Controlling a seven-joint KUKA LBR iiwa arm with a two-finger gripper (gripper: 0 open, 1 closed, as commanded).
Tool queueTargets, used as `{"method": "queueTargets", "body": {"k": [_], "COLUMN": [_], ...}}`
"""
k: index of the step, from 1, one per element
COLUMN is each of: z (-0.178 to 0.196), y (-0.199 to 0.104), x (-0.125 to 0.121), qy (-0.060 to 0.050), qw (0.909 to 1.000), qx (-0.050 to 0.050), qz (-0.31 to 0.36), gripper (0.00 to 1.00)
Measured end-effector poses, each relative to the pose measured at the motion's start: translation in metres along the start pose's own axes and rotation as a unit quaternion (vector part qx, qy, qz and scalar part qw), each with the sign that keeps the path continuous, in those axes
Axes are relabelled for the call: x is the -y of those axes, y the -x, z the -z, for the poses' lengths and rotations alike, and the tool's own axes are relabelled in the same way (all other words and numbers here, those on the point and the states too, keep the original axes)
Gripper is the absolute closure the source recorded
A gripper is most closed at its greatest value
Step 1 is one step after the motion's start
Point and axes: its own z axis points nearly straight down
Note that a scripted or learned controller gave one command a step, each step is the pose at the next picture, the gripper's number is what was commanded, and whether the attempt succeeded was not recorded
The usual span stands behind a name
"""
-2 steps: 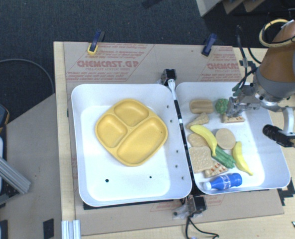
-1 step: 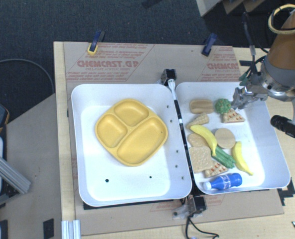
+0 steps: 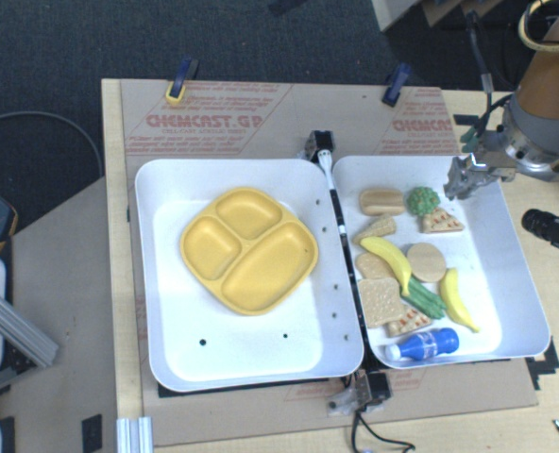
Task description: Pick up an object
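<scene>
End effector [image 3: 457, 185] hangs at the right bin's [image 3: 530, 281] far edge — grip state: cannot tell. Broccoli [image 3: 423, 199] and pizza [image 3: 441, 221] sit touching just beside it; you risk nudging both, gripping neither.

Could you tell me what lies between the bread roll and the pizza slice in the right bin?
In the camera view, the broccoli floret sits between the bread roll and the pizza slice.
</scene>
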Motion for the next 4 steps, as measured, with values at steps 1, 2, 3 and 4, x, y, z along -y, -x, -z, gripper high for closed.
{"method": "queueTargets", "body": {"k": [1, 2, 3, 4], "z": [-0.01, -0.002, -0.011, 0.0], "y": [-0.057, -0.116, -0.137, -0.131], "x": [-0.017, -0.041, -0.038, -0.05], "qy": [-0.001, 0.0, -0.004, -0.001], "qw": [1.0, 1.0, 1.0, 1.0], "qx": [-0.001, -0.002, -0.001, -0.001], "qz": [0.002, 0.003, 0.001, 0.0], "gripper": [1.0, 1.0, 1.0, 1.0]}}
